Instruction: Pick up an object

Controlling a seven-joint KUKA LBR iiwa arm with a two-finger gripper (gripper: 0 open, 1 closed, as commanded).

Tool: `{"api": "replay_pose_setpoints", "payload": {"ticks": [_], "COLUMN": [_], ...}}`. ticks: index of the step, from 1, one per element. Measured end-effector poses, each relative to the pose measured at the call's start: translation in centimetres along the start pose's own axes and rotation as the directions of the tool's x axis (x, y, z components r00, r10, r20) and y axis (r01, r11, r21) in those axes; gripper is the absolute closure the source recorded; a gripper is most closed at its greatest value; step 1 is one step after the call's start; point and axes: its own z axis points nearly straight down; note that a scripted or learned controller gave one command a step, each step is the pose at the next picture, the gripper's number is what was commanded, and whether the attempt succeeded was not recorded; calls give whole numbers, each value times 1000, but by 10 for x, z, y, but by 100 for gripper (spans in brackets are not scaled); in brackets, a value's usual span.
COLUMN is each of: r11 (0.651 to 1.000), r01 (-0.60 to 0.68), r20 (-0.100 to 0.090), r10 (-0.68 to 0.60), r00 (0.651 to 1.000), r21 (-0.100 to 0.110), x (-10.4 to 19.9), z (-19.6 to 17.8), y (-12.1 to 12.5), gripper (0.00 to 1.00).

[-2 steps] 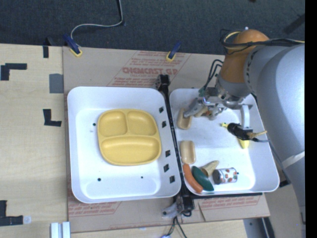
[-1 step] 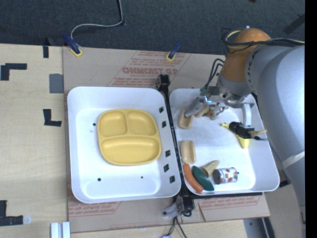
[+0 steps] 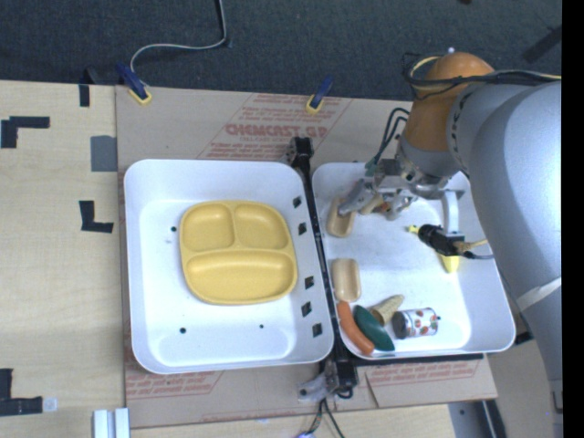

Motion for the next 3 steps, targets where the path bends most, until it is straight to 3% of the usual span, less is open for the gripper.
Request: {"api": "replay_pose_setpoints", "payload": {"ticks": [1, 2, 3], "r11": [1000, 1000, 1000], "r01": [5, 6, 8], "r20": [-10, -14, -14], "r10": [-5, -6, -8], "r00": [1000, 1000, 1000], "r21": [3, -1, 9], "x": [-9, -47, -47], "z": [1, 0, -10], "y": [1, 2, 0], "gripper": [0, 0, 100]}}
